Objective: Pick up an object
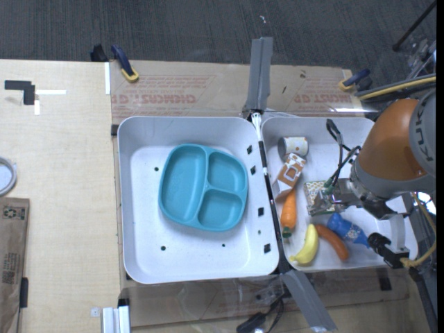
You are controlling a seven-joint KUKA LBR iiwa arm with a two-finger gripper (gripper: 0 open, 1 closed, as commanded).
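Right bin (305,125): tool (331,198) low among the toy food.

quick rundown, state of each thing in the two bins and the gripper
blue plate: flat, right way up, alone in the left bin
banana: lying at the front of the right bin
carrot: lying by the divider
small cup: tipped on its side at the back
orange and white carton: lying flat
gripper: low over a small packet, grip unclear
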